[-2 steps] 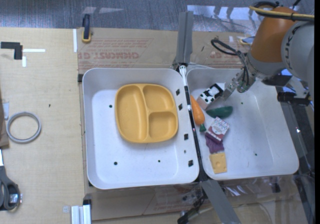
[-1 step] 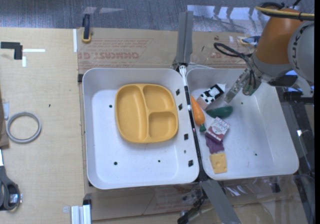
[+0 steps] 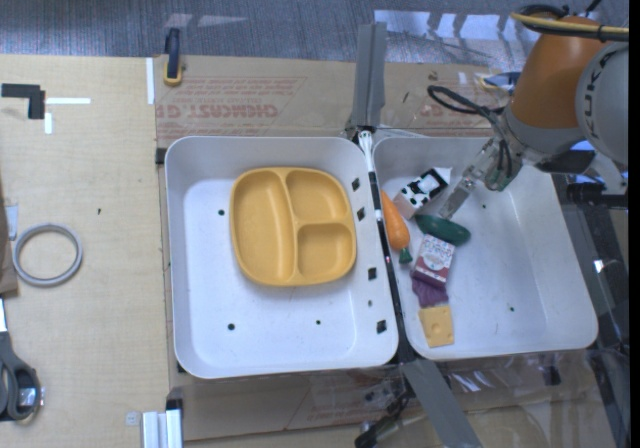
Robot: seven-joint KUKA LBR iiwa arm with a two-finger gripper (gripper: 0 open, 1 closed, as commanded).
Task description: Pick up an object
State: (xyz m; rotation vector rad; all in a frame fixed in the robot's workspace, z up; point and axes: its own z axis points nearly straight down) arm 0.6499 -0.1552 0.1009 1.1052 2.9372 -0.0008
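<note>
Gripper (image 3: pixel 452 204) hangs low in the right bin (image 3: pixel 545 286), tip just above the green object (image 3: pixel 444 228); finger state cannot be made out. Beside it: carrot (image 3: pixel 397 222), black-and-white toy (image 3: pixel 423 187), purple packet (image 3: pixel 433 266), cheese wedge (image 3: pixel 437 325). Yellow divided plate (image 3: pixel 293 225) sits in left bin (image 3: pixel 200 316).

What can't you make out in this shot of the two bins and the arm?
- Gripper: too small and blurred in the camera view to tell whether the fingers are open or shut.
- Dark green item: too small to identify.
- Black-and-white toy: too small to tell what it is.
- Arm: its base is cut off by the right edge.
- Scissors: cut by the left edge.
</note>
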